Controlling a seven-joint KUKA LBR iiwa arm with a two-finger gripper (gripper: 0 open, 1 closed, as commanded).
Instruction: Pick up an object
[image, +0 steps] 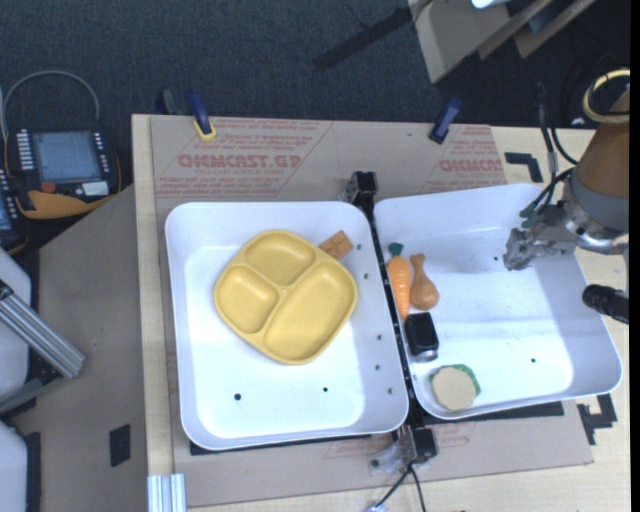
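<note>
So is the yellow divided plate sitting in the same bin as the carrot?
No, the yellow plate lies in the left bin, while the carrot is in the right bin.

The arm comes in from the right side, grey with an orange band above the wrist. It bends down and to the left. The tool hangs at its end, pointing downward, with nothing visible between.

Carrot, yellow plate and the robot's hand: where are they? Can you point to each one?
carrot (400, 284), camera view, middle of its orange body.
yellow plate (286, 296), camera view, the ridge where its three sections meet.
gripper (521, 252), camera view, at its fingertips over the right bin.
</note>
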